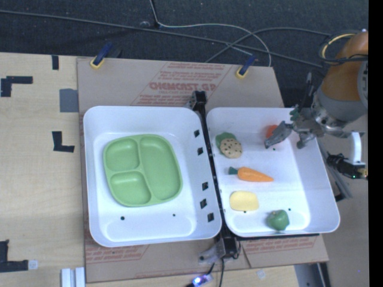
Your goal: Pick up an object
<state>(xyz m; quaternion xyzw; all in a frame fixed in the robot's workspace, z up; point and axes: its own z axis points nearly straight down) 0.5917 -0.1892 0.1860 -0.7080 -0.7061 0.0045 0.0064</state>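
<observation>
My tool hangs spread wide at the right bin's far right corner, holding nothing; a small red object sits just left of it, nearly touching one finger.

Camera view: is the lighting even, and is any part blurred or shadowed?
Camera view: soft, even light; the two white plastic bins look bright without harsh glare; faint shadows lie under the orange toy carrot; the pincer looks slightly blurred.
</observation>
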